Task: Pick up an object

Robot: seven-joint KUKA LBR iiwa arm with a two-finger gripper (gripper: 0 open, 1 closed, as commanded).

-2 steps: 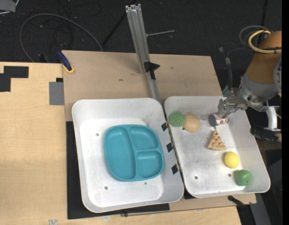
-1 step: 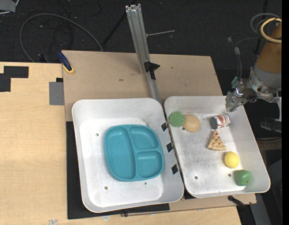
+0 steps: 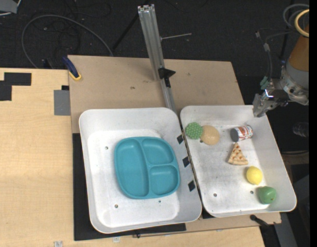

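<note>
**Operator:** Where is your gripper?

**Helper:** Your gripper (image 3: 262, 106) hangs over the top right corner of the right bin (image 3: 220, 202). I cannot tell if it is holding anything.

**Operator:** What can you pick up?

**Helper:** You have a green ball (image 3: 194, 130) touching a tan ball (image 3: 210, 135). A small can (image 3: 242, 133) lies on its side near the gripper. Just below it sits a pizza slice (image 3: 237, 155), then a lemon (image 3: 254, 175), then a green apple (image 3: 266, 194). The left bin (image 3: 97, 210) holds a blue tray (image 3: 146, 166).
</note>
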